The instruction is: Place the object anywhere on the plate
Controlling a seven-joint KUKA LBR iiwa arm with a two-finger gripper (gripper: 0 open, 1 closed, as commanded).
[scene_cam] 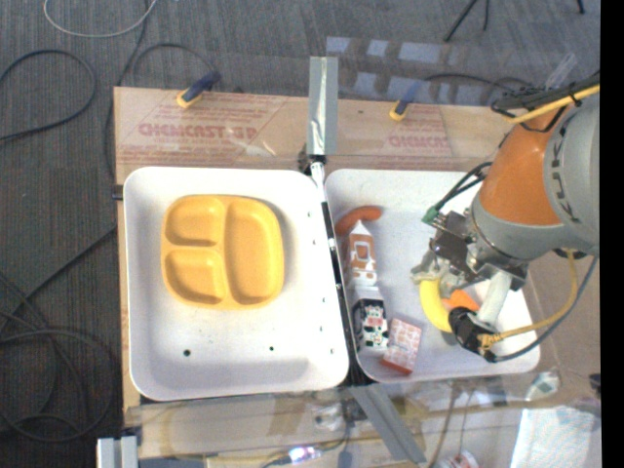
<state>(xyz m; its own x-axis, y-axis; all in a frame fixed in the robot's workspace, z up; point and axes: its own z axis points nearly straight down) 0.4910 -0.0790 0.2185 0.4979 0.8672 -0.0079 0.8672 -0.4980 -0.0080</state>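
The plate [224,250] is seen in the left bin [136,359], well apart from the arm [531,188], which is set over the right bin [390,188]. A banana [432,305] lies just beside the claw [458,286], long axis near-to-far; the claw's opening cannot be told

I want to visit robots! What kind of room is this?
Probably a robot testing lab. A grey and orange arm reaches over two white bins clamped to a bench, cables trail across the carpet, and a yellow toy plate waits in one bin.
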